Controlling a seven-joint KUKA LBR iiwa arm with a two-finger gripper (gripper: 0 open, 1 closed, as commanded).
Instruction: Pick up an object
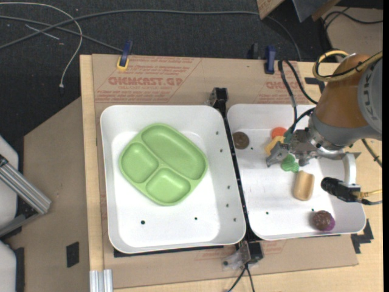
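Observation:
My gripper [281,153] is low over the upper middle of the right bin [267,224], with the grey and orange arm [346,105] coming in from the right. A small green object [290,162] lies directly under or against the gripper's tip. Just beyond it are a yellow piece [271,143] and an orange piece [278,131]. A brown round object [241,140] lies near the bin's left wall. A tan cylinder [302,185] rests below the gripper, and a purple object [323,220] sits in the near right corner.
The left bin [121,224] holds a green divided plate [162,163]. A black divider strip [234,169] runs between the two bins. A black cable fitting [340,189] hangs off the arm over the right bin's right side.

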